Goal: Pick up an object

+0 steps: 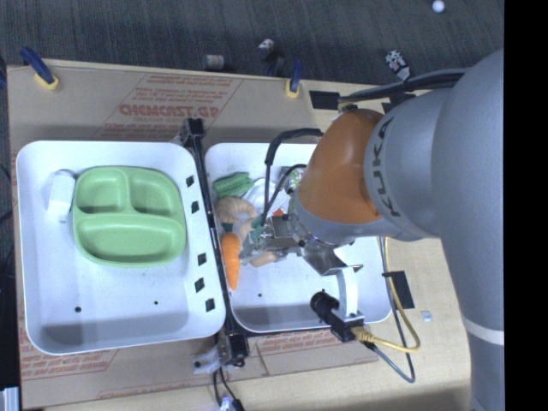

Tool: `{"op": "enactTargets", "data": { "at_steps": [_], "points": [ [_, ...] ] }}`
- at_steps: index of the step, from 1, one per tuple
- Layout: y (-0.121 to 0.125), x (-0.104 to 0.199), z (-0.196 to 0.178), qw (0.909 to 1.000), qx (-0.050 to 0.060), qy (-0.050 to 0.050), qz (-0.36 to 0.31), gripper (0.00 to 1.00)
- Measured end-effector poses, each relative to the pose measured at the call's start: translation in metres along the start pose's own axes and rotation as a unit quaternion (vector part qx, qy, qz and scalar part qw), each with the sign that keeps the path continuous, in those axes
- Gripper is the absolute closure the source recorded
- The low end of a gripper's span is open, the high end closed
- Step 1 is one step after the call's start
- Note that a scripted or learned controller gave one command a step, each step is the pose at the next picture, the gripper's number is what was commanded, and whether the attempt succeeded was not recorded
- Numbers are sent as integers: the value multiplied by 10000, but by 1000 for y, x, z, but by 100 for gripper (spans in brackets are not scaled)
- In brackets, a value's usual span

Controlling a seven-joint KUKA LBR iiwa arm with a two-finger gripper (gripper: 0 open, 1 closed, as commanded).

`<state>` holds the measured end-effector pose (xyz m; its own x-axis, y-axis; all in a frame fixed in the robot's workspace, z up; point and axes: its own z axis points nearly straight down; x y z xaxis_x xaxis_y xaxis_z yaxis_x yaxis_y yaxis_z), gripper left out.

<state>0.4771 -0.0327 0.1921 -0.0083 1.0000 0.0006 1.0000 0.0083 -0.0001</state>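
Note:
In the right bin [282, 319] my gripper [261, 248] is down low, near the bin's left wall. Around it lie an orange carrot [230, 261] along the left wall, a tan rounded piece [233, 207] above the carrot, and a green item [231, 181] further back. A pale tan object [267, 259] sits right at the fingertips; whether it is between them is hidden by the wrist. The arm's orange band [342, 169] and grey body cover most of the right bin.
The left bin [103, 315] holds a green divided plate [128, 214] and a white object [60, 193] at its far left. A black divider with clips [202, 229] runs between the bins. Yellow and black cables [377, 336] trail at the right bin's front edge.

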Motion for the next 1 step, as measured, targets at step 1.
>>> {"op": "enactTargets", "data": {
  "at_steps": [1],
  "points": [
    [1,0,-10,10000,-11,-4,-27,100]
  ]
}}
